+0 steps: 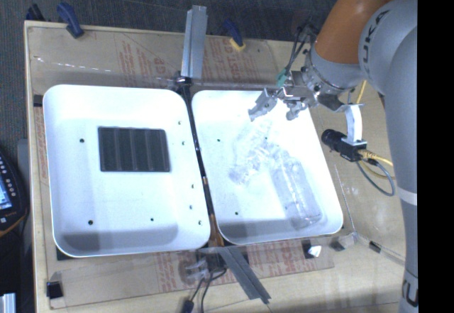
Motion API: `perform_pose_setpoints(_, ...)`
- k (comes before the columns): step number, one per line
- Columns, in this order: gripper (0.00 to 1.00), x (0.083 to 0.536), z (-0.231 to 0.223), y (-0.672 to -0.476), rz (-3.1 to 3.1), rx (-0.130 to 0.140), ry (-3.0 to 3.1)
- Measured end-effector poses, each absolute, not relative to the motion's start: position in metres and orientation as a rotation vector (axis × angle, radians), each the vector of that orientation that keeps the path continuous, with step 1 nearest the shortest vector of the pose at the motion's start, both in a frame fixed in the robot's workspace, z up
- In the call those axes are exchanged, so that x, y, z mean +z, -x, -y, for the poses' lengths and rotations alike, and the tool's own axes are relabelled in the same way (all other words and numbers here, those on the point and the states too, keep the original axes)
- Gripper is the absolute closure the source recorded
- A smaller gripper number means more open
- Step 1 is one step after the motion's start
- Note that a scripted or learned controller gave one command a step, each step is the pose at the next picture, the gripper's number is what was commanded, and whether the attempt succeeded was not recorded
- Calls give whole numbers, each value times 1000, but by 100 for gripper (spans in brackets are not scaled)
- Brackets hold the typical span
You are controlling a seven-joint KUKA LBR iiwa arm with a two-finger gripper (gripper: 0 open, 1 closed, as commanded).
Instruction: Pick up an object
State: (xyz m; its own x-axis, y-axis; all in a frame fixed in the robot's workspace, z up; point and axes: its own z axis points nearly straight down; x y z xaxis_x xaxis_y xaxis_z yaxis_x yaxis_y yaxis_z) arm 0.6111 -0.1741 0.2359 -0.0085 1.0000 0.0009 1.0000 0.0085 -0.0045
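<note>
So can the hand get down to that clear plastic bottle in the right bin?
Probably yes: the hand hovers over the right bin, and nothing covers the clear bottle below it.

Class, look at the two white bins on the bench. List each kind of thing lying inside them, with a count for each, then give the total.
Dark grey ribbed rectangular block, in the left white bin: 1
Clear plastic bottle, in the right white bin: 1
Clear crumpled plastic item, in the right white bin: 1
Total: 3
</note>
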Motion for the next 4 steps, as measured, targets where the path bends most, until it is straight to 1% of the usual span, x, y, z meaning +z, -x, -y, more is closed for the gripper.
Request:
perform_pose_setpoints(1,0,240,57,-567,2037,4,2387)
perform_pose_setpoints(2,0,256,110,-557,1869,3,2526)
perform_pose_setpoints(3,0,288,182,-575,2176,2,2265)
perform_pose_setpoints(4,0,308,69,-557,2050,2,2377)
